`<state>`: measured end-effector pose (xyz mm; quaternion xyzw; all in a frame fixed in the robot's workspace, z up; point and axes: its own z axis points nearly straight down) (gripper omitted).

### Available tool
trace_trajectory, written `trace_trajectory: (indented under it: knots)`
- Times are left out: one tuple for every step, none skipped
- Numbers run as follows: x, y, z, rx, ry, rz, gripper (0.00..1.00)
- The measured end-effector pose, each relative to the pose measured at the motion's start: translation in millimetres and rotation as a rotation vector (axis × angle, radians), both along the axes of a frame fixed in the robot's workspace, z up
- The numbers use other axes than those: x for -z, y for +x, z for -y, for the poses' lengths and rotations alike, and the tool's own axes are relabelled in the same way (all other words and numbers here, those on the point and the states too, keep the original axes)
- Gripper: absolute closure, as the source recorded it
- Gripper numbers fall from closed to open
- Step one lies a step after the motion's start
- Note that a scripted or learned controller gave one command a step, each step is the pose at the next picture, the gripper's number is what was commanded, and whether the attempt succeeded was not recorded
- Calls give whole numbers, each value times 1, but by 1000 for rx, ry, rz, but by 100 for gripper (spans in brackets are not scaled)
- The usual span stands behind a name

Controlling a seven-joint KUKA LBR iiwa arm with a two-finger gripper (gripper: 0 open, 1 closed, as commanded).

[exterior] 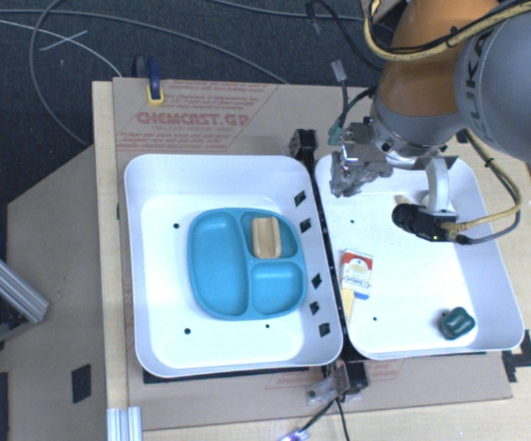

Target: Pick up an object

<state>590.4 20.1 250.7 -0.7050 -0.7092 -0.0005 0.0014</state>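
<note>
My gripper (pixel 348 180) hangs over the top left corner of the right bin (pixel 486 274), close to the divider between the bins. A small white packet (pixel 357 275) with red and blue print lies in that bin near its left wall, below the gripper and apart from it. Near the bin's bottom right corner sits a small green object (pixel 457 322). In the left bin (pixel 155 246) rests a blue divided plate (pixel 233 269), and a tan block (pixel 265 237) lies in its upper right compartment.
A black fitting (pixel 420 220) on a yellow cable hangs from the arm over the middle of the right bin. The arm's grey and orange body (pixel 440 53) covers the bin's top edge. Black clips (pixel 307 223) line the divider.
</note>
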Motion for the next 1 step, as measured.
trace_trajectory:
  knots:
    - [17, -4, -51, 0, 0, -4, 100]
